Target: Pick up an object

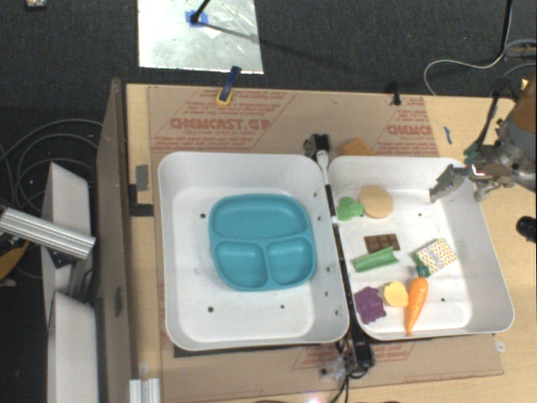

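Gripper [466,180] is seen over the right bin's [491,263] far-right rim, fingers spread, nothing between them. Nearest obj, the patterned packet [435,256], lies below-left of it, long axis running diagonally; carrot [415,303] beyond.

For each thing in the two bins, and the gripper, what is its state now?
gripper: above right bin's far edge, holding nothing
blue tray: flat in left bin, compartments bare
carrot: lying, near right bin's front
green pod: lying
cookie: flat
purple grapes: resting beside yellow piece
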Tool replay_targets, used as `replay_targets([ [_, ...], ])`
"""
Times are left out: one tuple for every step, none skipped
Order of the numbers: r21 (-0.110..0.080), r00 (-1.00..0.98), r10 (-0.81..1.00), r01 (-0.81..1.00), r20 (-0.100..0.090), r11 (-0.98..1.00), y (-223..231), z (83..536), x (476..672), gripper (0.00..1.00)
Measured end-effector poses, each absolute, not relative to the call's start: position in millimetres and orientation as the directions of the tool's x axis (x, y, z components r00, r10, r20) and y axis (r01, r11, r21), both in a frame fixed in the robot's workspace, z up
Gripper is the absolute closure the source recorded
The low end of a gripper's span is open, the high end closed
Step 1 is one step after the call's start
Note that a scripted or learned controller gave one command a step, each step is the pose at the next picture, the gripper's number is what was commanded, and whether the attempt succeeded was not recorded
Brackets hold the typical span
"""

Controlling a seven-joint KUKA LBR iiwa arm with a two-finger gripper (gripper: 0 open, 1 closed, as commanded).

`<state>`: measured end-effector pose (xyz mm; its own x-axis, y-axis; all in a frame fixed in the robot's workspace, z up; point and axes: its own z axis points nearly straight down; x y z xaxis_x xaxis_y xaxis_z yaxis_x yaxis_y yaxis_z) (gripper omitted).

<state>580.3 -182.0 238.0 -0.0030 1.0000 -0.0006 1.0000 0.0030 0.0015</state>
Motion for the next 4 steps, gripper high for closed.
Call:
replay_targets([
  [-0.005, -0.008, 1.0, 1.0, 0.004, 0.008, -102, 178, 547.9, 0.0],
  [0.0, 0.0, 1.0, 1.0, 0.0, 0.0, -165, 133, 507.6, 0.0],
  [0.0, 0.0, 1.0, 1.0, 0.0, 0.0, -161, 83, 486.2, 0.0],
  [0.009, -0.002, 1.0, 1.0, -0.001, 0.002, -161, 96, 489.5, 1.0],
])
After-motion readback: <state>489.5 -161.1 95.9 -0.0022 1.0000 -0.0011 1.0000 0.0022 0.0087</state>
